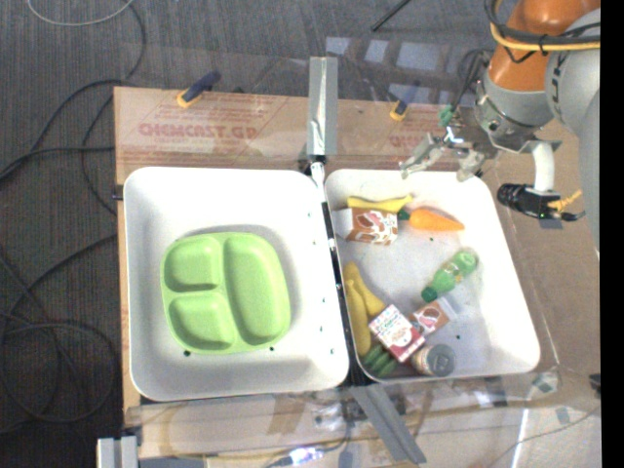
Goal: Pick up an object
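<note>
- Bins: two shallow white bins sit side by side; landmark for all positions below is the right bin [507, 291], which bears the loose objects.
- Left of the right bin, the left bin [146, 359] carries a green divided tray [226, 291], lying flat. Judged a drop-off place, since nothing to pick lies on it.
- Candidates in the right bin: carrot [435, 220] and a small carton [372, 226] near its far rim, with a yellow piece [378, 203] just behind the carton; green bottle [450, 274] tilted near the middle; banana [359, 305] along the left wall; a second carton [395, 331] and a grey-capped jar [434, 359] at the near rim.
- Objects lie scattered and partly touching at the near-left corner. Carrot and bottle stand more apart, so judged the easier grabs.
- Gripper [441, 158] hangs above the far rim of the right bin, just beyond the carrot, on the grey arm [546, 37] reaching in from the right.
- Claw state: fingers [417, 162] look spread apart; nothing lies between them, no contact with any object.
- Judgement: pick not yet begun; a descent toward the carrot area would come next.
</note>
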`<move>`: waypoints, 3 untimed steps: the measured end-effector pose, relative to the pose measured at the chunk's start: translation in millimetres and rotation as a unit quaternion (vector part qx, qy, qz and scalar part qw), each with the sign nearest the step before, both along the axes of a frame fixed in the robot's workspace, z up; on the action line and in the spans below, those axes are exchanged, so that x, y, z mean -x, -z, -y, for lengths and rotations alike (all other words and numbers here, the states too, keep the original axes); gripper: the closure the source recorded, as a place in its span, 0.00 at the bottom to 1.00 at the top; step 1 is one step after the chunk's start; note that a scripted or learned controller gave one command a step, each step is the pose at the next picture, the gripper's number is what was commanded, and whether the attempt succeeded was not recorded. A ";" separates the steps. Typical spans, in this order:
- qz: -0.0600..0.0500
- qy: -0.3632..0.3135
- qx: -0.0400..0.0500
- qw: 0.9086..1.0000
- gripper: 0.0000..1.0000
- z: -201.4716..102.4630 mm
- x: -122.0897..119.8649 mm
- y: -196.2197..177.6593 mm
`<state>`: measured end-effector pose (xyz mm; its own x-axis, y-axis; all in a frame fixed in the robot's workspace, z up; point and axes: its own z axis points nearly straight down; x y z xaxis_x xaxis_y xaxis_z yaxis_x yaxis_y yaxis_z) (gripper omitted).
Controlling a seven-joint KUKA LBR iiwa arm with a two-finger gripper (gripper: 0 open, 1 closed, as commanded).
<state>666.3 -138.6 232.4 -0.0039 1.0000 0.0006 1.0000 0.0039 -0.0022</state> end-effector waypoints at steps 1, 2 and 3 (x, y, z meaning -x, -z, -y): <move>0.001 -0.074 0.002 0.997 0.00 3.1 52.2 -82.9; 0.000 -0.087 0.001 0.996 0.00 -0.8 14.4 25.5; 0.017 -0.148 0.005 0.989 0.00 7.7 -9.1 114.6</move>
